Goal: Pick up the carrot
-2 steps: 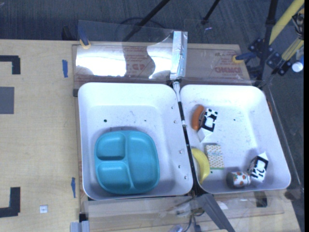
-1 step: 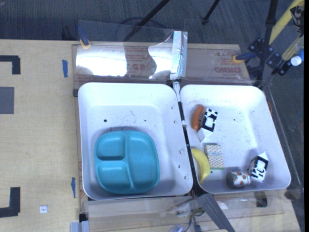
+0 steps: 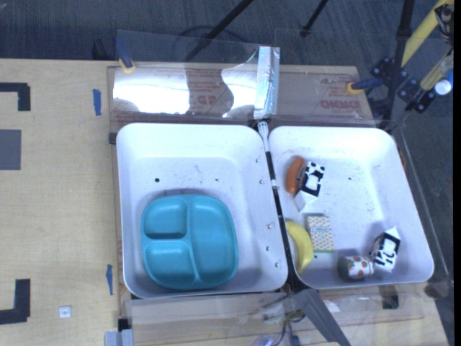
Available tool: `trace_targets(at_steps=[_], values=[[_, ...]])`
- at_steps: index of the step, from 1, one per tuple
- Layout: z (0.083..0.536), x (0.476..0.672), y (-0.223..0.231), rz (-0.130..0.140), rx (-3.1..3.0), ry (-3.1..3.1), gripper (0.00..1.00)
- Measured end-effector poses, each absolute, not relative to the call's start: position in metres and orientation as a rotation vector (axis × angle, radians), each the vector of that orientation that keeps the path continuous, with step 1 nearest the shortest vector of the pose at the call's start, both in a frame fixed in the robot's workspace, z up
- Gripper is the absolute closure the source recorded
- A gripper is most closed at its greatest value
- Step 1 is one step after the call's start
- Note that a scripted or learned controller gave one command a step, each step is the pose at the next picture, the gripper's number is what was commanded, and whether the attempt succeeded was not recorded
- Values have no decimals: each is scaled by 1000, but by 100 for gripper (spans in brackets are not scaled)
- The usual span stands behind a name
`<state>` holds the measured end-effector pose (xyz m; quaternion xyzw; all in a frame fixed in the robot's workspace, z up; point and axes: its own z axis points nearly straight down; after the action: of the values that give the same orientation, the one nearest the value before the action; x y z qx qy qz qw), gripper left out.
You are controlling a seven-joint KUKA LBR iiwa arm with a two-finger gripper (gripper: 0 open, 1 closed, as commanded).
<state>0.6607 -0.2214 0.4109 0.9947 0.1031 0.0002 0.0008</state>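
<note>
On the wooden table (image 3: 57, 215) sit two shallow white bins side by side. Inside the left bin (image 3: 144, 146) lies a teal divided plate (image 3: 189, 241) with three compartments, resting toward the near edge. Across the divider, the right bin (image 3: 360, 146) holds the smaller things: the orange carrot (image 3: 294, 174) lies near that bin's left wall, toward the far side, touching a black-and-white patterned block (image 3: 312, 179) just beside it. Nearer the front edge lie a yellow banana (image 3: 300, 243) against the left wall, a small speckled box (image 3: 320, 231) beside it, a little printed can (image 3: 355, 267) on its side, and a second black-and-white block (image 3: 386, 249). Printing on the small things is too blurred to read. Of the hand's state nothing can be told.
</note>
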Motion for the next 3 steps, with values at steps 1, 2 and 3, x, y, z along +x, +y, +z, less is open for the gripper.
trace_targets(at_steps=[1,2,3], values=[[435,635,-223,-4,3128,316,100],[417,657,-222,1,3124,322,100],[428,657,-221,2,3123,328,100]])
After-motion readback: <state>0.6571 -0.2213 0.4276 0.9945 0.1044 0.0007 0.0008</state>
